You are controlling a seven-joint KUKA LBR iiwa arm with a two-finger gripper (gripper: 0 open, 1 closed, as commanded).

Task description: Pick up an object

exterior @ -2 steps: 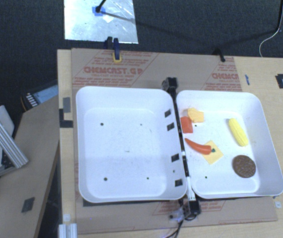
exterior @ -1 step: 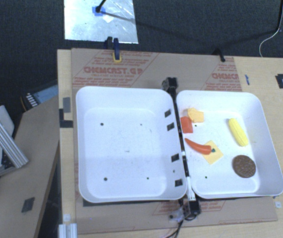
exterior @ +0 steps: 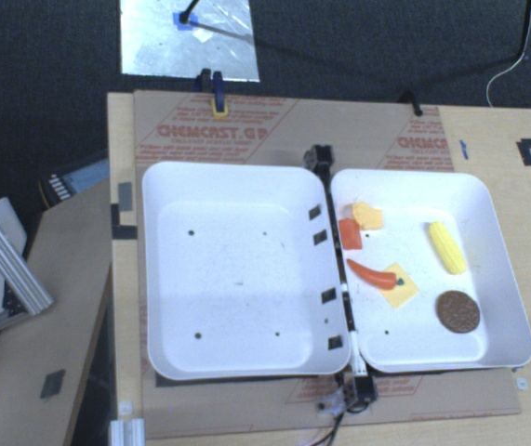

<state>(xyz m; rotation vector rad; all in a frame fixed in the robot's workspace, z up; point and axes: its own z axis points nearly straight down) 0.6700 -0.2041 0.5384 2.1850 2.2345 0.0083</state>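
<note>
The light is bright and even, and seems to come from above. The two white bins (exterior: 237,179) look very bright, almost glowing. Shadows are soft and small, mostly a thin dark line under the bins' front edges. A shiny metal sheet (exterior: 189,26) at the top gives off patchy glare. The whole picture is a little blurry and grainy.

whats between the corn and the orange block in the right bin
In the camera view, bare white bin floor lies between the corn and the orange block.
</note>
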